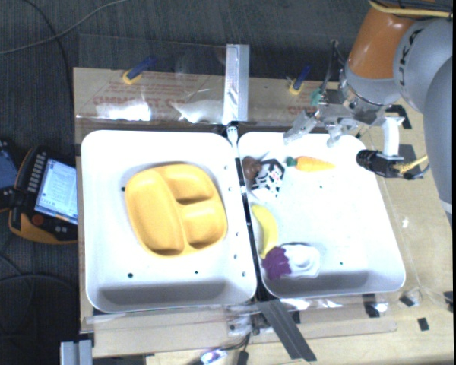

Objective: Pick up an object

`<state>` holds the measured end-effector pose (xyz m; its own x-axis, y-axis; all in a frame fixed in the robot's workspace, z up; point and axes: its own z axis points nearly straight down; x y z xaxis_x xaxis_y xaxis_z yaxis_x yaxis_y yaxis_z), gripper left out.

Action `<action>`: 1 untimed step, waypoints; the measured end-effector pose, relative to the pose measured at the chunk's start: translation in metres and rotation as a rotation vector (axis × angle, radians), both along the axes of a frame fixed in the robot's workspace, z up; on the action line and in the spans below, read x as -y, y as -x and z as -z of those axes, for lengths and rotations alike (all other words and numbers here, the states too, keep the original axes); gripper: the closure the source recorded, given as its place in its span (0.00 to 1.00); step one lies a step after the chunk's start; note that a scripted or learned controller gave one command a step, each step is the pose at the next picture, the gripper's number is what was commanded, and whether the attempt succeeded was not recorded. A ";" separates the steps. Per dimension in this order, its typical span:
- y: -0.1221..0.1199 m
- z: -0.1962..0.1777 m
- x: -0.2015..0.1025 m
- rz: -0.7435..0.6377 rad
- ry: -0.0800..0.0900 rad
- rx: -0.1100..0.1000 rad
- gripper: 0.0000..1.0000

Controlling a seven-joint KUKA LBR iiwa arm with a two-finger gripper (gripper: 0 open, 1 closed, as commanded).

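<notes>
Gripper (316, 128) hovers open just above the carrot (310, 163).

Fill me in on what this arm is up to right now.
The arm's gripper hangs over the far edge of the right bin, fingers spread and nothing between them. Just below it lies a toy carrot. Along that bin's left side are a black-and-white toy, a banana and a purple-and-white item. The left bin holds a yellow divided tray. Nothing is picked up yet.
</notes>
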<state>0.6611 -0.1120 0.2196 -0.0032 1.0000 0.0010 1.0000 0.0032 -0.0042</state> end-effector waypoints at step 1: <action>-0.008 -0.036 -0.041 0.008 0.001 0.001 0.00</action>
